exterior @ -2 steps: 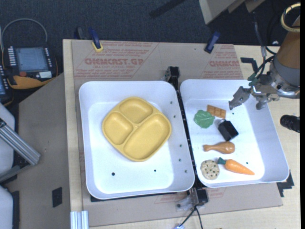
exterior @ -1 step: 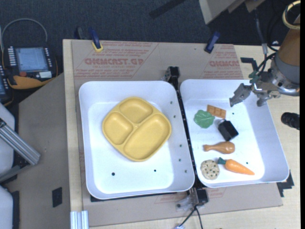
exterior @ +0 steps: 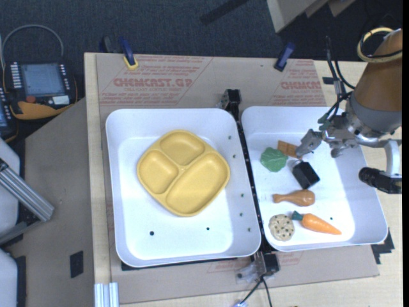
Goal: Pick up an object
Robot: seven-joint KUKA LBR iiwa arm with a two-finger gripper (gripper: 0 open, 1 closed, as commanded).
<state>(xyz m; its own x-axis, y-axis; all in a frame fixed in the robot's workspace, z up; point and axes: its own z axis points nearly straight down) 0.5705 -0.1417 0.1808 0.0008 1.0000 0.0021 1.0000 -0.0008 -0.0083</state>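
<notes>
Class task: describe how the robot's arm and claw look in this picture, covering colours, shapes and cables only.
The arm enters from the right as a thick rounded body, orange above and grey lower down at the wrist. Black cables loop along its left side, and a yellowish ring of cable sits at its top. The claw is small, grey and metallic, made of angular parts with thin fingers.

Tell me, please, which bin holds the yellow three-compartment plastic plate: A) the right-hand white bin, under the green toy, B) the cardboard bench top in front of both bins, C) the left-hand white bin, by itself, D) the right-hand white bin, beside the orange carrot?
C: the yellow three-compartment plastic plate lies alone in the left-hand white bin, while the orange toy carrot and the green toy lie in the right-hand white bin.
</notes>
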